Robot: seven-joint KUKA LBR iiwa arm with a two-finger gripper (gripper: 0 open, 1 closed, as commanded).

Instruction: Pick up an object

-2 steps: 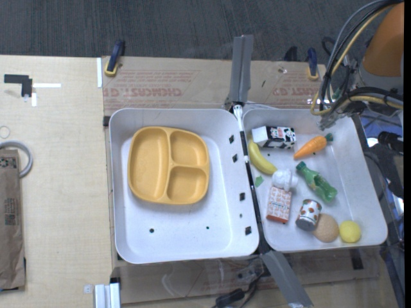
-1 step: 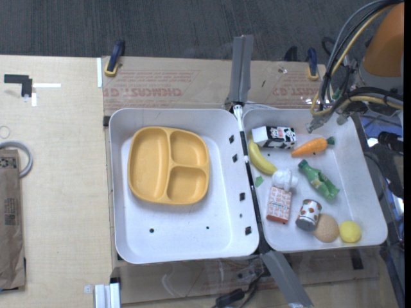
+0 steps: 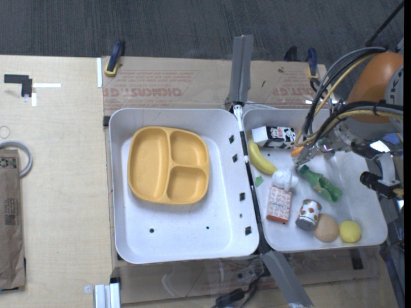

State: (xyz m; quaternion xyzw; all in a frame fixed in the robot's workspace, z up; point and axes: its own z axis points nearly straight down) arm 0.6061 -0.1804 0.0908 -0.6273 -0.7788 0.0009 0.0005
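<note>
- The lemon (image 3: 350, 231), potato (image 3: 326, 228) and small can (image 3: 309, 213) lie untouched along the right bin's (image 3: 376, 201) near edge.
- The gripper (image 3: 306, 153) (grip state: cannot tell) hovers above the green toy (image 3: 320, 182); nothing lifted yet.
- The banana (image 3: 260, 158) lies farther left.

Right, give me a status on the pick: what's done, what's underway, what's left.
Done: the gripper has reached into the right bin, low beside the green toy and the white bottle.
In hand: nothing visibly lifted. The banana, can and yellow ball all lie on the bin floor.
Left: get a grip on one object and raise it clear.
</note>
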